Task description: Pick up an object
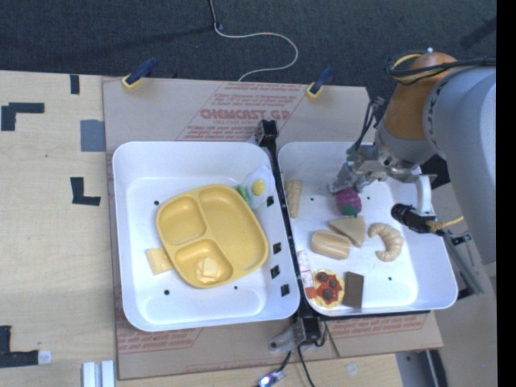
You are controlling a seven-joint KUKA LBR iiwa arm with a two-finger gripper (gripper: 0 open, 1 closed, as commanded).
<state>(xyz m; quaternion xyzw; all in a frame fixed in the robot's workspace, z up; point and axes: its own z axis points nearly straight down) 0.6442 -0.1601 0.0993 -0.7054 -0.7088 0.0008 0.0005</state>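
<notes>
The pizza slice [325,287] and brown block [353,289] lie nearest, in the right bin [435,297]. Farther back, the gripper [348,185] hovers just above a purple toy [348,201]; its grip cannot be told. The approach appears underway; next comes descending squarely and closing.

Bare floor lies along the right bin [419,293] near edge, while the croissant [387,241] and bread roll [330,244] crowd its middle.

Object: small magenta item [349,201], green-tipped, possibly a toy fruit | Location: I see it in right bin [427,289], upper middle | Pose: unclear
</notes>
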